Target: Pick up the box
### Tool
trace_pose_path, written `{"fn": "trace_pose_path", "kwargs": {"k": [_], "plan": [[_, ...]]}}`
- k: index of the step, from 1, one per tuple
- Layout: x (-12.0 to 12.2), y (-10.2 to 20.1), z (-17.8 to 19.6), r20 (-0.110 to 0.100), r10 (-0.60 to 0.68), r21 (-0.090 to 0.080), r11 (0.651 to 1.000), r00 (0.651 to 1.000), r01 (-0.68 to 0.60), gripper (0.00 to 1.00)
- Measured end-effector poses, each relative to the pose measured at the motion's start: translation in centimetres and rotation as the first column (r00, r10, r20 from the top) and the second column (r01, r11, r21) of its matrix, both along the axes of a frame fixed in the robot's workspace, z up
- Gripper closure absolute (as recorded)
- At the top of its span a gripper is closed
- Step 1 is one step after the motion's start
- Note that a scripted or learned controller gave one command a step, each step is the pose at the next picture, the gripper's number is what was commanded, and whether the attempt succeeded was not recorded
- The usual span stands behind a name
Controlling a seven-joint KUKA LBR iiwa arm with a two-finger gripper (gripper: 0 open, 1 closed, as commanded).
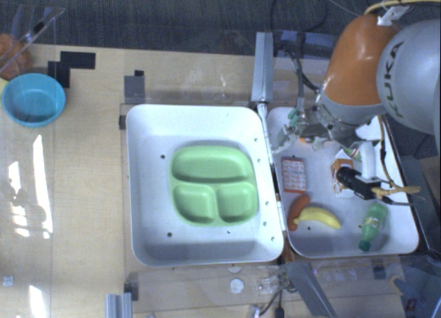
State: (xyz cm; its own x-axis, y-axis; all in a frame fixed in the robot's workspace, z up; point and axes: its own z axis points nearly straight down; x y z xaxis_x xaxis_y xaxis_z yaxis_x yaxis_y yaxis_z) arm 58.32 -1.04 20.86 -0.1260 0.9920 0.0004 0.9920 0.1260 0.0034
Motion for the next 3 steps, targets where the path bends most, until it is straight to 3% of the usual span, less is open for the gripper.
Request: {"fn": "trace_pose_path", "kwargs": {"k": [1,2,3], "plan": [[-6.9,1.3,-2.4,-0.002,-0.202,0.001,0.979,0.979,0.202,0.0],[-6.7,1.4,-1.3,0.003,-0.203,0.004,0.979,0.979,0.203,1.0],[-1.7,-1.1,2.5,0.001,-0.398,0.001,0.918,0.918,0.398,1.0]]}}
